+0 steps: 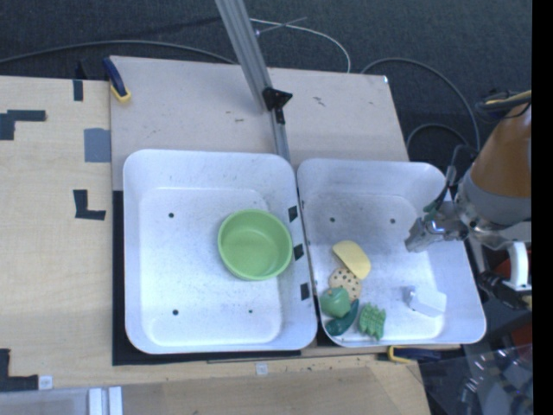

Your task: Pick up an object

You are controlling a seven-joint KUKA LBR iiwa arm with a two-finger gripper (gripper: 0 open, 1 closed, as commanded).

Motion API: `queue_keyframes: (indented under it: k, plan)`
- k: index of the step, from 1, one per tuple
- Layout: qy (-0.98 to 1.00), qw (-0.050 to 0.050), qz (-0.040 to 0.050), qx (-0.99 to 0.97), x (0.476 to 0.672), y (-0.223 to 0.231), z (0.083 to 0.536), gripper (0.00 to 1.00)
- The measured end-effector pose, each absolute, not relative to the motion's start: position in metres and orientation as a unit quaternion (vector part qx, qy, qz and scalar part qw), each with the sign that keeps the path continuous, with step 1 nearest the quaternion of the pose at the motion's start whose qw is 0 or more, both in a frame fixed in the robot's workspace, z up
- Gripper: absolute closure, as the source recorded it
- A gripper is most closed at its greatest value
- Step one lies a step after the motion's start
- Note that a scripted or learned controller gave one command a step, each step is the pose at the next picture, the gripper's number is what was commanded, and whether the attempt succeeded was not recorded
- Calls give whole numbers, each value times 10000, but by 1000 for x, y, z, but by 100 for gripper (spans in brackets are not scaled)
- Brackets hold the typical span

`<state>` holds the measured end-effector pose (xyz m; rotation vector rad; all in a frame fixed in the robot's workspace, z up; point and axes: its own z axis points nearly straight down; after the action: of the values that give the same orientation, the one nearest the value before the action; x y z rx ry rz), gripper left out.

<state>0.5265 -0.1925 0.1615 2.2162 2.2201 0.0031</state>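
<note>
The right bin holds a yellow oval piece, a tan spotted piece, a green lump over a dark teal piece, a green leafy toy and a small white object. A green bowl sits in the left bin. My gripper hangs over the right side of the right bin, to the right of the yellow piece and above the white object. I see nothing between its fingers.
A grey metal pole slants down from the top to the seam between the bins. Cables loop on the dark floor behind. The arm's orange band is at the right edge.
</note>
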Motion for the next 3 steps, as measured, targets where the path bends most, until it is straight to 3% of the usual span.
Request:
queue_keyframes:
  k: [2, 3]
  plan:
    - [7078, 10, 4, 7064, 535, -190, 234, 100]
    - [7096, -5, 8, 7046, 543, -137, 243, 100]
